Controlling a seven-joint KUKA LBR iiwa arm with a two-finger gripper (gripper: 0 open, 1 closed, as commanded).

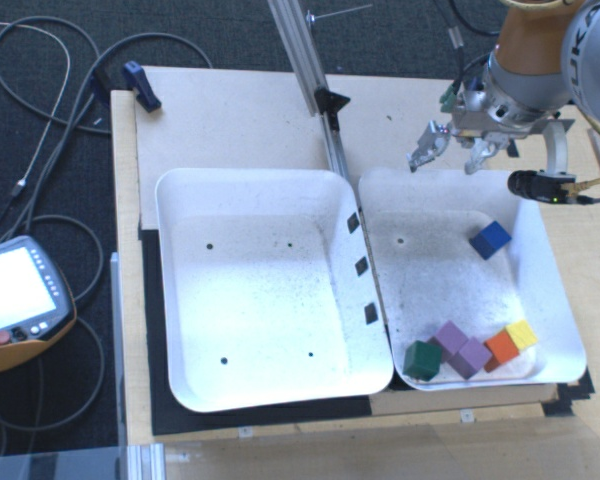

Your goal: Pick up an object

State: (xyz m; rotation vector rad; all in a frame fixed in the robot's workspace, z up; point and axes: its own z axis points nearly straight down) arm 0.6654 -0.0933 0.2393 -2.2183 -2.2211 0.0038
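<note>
The right-hand shallow white bin (550, 268) holds five small blocks: one blue cube (490, 239) (alone), one green (422, 360), one purple L-shaped piece (461, 349), one orange (501, 348), one yellow (521, 334). Above that bin's far rim, the two-finger gripper (449, 155) hangs spread, holding nothing.

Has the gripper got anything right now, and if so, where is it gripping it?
Nothing is held. The gripper is over the far rim of the right bin, fingers open with nothing between them. The blue cube lies in the bin.
</note>
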